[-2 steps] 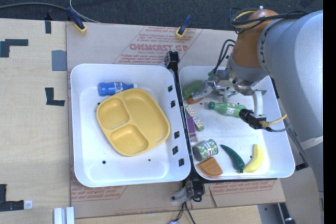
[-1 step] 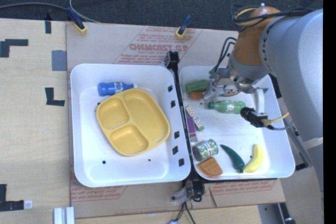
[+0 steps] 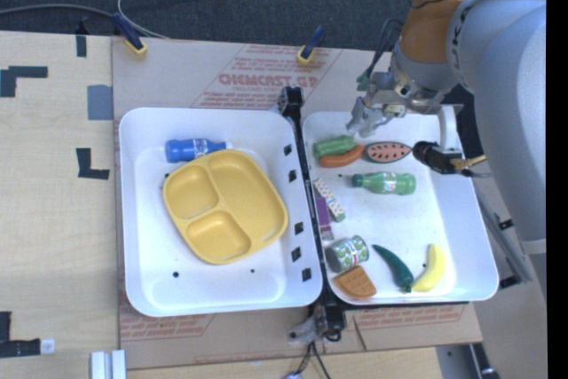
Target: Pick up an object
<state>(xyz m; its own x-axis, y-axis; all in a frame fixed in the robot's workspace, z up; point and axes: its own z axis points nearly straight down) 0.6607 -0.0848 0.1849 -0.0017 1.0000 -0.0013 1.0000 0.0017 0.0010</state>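
Cracker and can sit at the right bin's near edge, beside a green pepper and banana.
I see the gripper over that bin's far-left corner, just above a cucumber and carrot; I cannot tell how far it is open or whether it grips anything. Mid-bin is roomy past the green bottle. A yellow tray fills the left bin on the cardboard-covered bench.
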